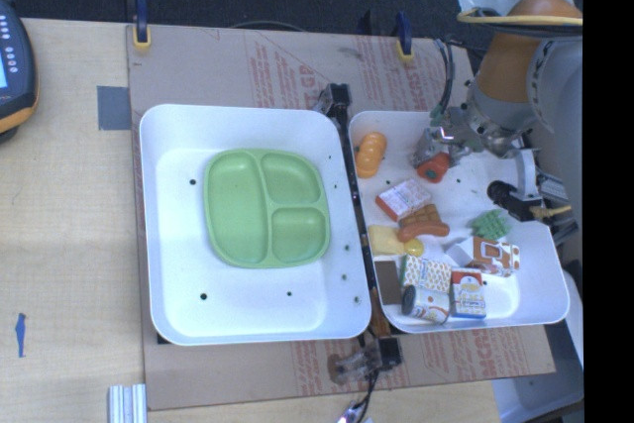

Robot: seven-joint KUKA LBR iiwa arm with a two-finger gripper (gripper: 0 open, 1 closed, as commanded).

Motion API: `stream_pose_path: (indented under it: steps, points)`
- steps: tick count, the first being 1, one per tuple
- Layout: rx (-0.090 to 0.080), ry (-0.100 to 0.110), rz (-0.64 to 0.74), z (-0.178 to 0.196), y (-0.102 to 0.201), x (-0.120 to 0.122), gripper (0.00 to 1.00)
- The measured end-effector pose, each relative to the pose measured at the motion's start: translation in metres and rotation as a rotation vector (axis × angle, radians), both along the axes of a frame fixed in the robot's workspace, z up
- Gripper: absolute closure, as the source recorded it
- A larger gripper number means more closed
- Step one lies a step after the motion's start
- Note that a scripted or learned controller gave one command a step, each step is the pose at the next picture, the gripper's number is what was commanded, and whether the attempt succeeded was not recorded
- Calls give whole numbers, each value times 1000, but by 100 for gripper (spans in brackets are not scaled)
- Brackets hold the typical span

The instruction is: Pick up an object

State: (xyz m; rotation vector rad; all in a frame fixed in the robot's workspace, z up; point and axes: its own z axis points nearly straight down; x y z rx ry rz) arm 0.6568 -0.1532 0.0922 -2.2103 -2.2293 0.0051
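Red toy (433,169) touching gripper (434,154); grasp unclear.

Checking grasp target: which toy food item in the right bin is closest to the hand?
The small red-orange piece, directly below the hand at the bin's upper middle. The orange item lies farther left; the sausage sits lower.

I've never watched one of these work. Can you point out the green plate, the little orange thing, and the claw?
Green plate (265,206): camera view, on its large left compartment.
Orange toy (370,154): camera view, on its middle.
Gripper (435,154): camera view, between its fingertips.
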Motion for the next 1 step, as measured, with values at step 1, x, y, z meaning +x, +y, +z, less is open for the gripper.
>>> stream_pose_path:
  steps: [1]
  points:
    - [3, -12, 2, 130, 83, -13, 100]
